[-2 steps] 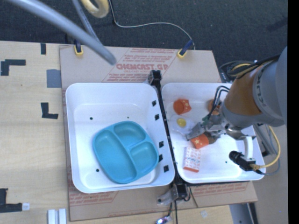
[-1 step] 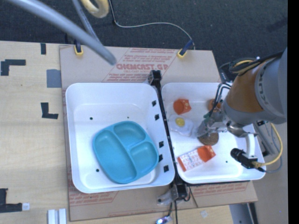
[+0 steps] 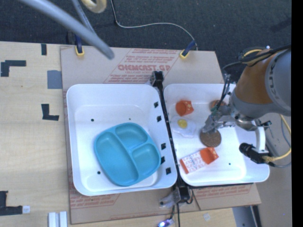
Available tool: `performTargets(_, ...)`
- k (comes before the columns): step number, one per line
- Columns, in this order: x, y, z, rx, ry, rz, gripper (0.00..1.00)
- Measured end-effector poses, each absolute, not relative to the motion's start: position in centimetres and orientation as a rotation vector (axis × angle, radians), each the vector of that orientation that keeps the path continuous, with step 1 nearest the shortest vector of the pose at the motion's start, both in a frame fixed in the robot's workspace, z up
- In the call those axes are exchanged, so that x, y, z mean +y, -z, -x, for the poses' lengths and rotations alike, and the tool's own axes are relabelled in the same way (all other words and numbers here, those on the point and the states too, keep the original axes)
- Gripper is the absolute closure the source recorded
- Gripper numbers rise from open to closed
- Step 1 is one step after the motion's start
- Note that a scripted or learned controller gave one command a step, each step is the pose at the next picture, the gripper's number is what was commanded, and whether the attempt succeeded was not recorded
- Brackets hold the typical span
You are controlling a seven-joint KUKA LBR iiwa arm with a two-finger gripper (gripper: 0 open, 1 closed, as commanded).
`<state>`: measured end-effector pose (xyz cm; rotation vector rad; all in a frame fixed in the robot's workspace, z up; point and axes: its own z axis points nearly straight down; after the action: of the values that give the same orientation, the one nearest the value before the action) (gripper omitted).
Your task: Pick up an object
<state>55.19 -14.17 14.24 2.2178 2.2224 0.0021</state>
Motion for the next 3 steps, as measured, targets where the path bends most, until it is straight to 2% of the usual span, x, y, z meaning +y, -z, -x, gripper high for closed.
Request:
performTargets(1, -14.2, -20.6, -55.5, 2.220, -0.004, -2.216, 1.00)
performTargets(2, -14.1, -20.2, -55.5, 2.223, 0.001, -2.221, 1.00)
performTargets(3, -9.2, -19.6, -55.7, 2.229, 0.000, -2.216, 1.00)
